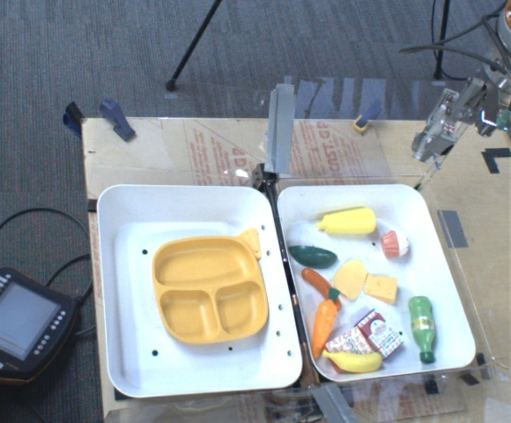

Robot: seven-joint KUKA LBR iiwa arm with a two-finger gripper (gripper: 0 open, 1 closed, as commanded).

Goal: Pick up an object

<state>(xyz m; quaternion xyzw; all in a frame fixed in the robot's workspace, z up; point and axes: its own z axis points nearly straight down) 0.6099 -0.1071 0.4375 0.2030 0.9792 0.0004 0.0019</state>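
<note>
The gripper is seen raised beyond the right bin, its grip state impossible to tell, while crowded toys such as the carrot and banana risk a missed grasp.

**Off-task clutter around the bench**

Teach pendant on grey carpet at lower left, well apart from the left bin, with black cable looping above it. Printed cardboard sheet under both bins. Blue clamp at the cardboard's far-left corner, small yellow-and-blue clamp on the far edge. Grey upright post behind the gap between bins. Black tripod leg slanting across the carpet up top.
</note>
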